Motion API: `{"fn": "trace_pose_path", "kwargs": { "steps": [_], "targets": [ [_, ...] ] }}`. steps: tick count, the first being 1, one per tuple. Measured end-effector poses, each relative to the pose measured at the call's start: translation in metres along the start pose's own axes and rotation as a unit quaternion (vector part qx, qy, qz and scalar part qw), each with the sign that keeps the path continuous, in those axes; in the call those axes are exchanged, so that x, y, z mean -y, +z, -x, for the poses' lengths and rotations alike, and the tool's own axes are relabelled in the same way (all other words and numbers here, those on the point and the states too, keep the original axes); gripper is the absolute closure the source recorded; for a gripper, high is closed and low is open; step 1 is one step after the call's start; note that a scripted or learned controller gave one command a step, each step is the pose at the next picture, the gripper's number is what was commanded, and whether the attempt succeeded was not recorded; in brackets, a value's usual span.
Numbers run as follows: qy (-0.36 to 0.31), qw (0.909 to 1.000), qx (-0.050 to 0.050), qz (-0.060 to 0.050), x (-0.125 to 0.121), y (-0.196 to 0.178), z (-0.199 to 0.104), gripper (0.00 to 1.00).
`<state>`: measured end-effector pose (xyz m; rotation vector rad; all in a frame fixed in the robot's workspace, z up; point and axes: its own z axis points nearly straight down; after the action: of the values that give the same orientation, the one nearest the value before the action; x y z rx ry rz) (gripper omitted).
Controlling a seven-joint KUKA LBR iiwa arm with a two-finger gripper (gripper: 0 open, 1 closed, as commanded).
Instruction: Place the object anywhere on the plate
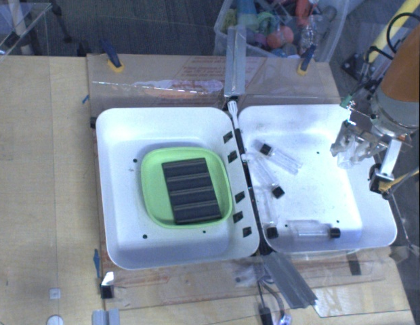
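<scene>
A green square plate [151, 185] lies in the left bin [115, 147]. A black ridged rectangular block [190, 191] rests flat on the middle of the plate. My gripper [353, 147] hangs over the right part of the right bin [311, 124], well away from the plate and block. Nothing is visibly held in it.
Three clear tubes with black caps lie in the right bin: one near the middle [280, 156], one by the divider [267, 181], one along the front wall [306, 231]. A clear box of colourful toys [281, 15] stands behind the bins.
</scene>
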<state>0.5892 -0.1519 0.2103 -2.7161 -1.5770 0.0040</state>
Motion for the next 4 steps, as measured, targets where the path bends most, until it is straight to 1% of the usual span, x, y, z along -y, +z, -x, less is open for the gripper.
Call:
{"fn": "trace_pose_path", "kwargs": {
  "steps": [1,2,3,4],
  "targets": [
    [0.0,1.0,0.0,0.0,0.0,0.0,0.0,0.0],
    [0.022,0.9998,0.0,0.001,-0.032,-0.045,0.053,0.0],
    [-0.041,0.9992,-0.001,0.001,-0.026,-0.182,0.054,0.0],
    [-0.003,1.0,0.0,0.003,-0.041,-0.225,0.046,0.0]
  ]
}}
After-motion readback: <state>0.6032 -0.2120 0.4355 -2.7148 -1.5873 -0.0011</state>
